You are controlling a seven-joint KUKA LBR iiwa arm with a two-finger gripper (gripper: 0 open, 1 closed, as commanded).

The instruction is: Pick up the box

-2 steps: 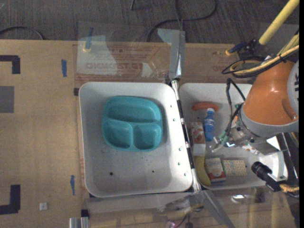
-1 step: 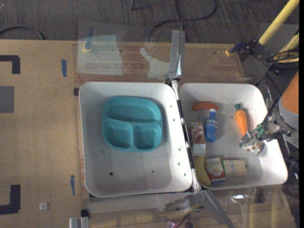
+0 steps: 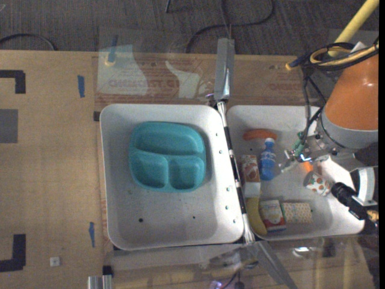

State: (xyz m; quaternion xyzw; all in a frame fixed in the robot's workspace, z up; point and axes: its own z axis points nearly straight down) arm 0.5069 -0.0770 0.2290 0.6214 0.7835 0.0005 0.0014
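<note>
The arm (image 3: 355, 110) has a rounded orange band above a grey wrist collar; black and yellow cables run along it.

I see a teal divided tray (image 3: 168, 156) in the left bin (image 3: 114, 179) and a blue bottle (image 3: 267, 161), banana (image 3: 257, 217) and patterned cup (image 3: 317, 183) in the right bin (image 3: 337, 221).

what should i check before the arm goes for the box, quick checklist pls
1. Box located: ok. The box lies flat near the front of the right bin.
2. Gripper over the box: not ok. The gripper sits farther back, near the blue bottle.
3. Finger state: cannot tell.
4. Room around the box: not ok. A banana touches one side, a tan sponge lies close on the other.
5. Nothing on top of the box: ok.
6. Left bin: ok. It holds the teal tray, away from the path.
</note>
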